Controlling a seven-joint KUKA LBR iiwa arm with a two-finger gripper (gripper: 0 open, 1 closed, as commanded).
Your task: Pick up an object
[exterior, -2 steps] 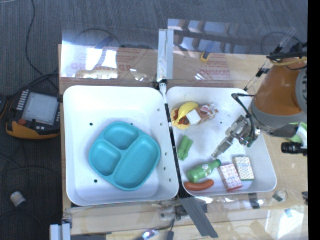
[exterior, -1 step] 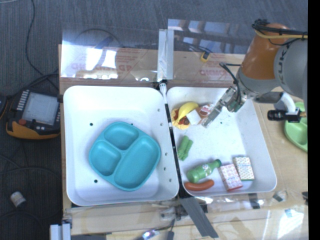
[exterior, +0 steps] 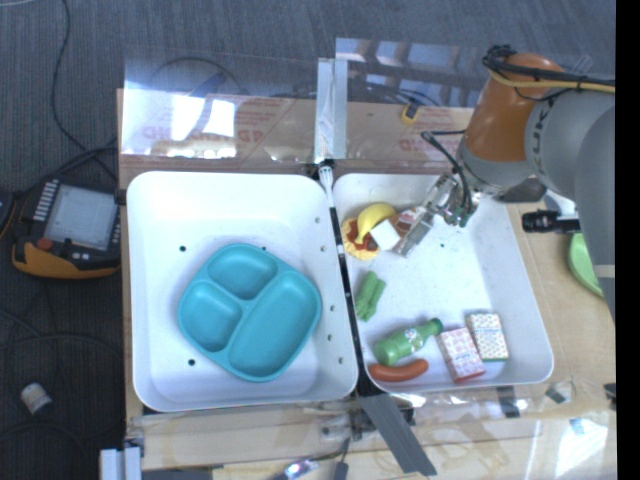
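Reaching in from the right, the end effector [exterior: 412, 230] sits low in the right bin [exterior: 500, 278], its fingers close together beside a small red-and-white item [exterior: 385, 234]; whether anything is pinched between them I cannot tell. That item lies against a yellow banana [exterior: 370, 216] near the bin's upper left corner. Below it lies a green pepper [exterior: 369, 295]. Along the front edge are a green bottle [exterior: 407, 341], a red sausage [exterior: 397, 371] and two patterned boxes [exterior: 473, 345]. A teal divided plate [exterior: 250, 310] rests in the left bin [exterior: 160, 218].
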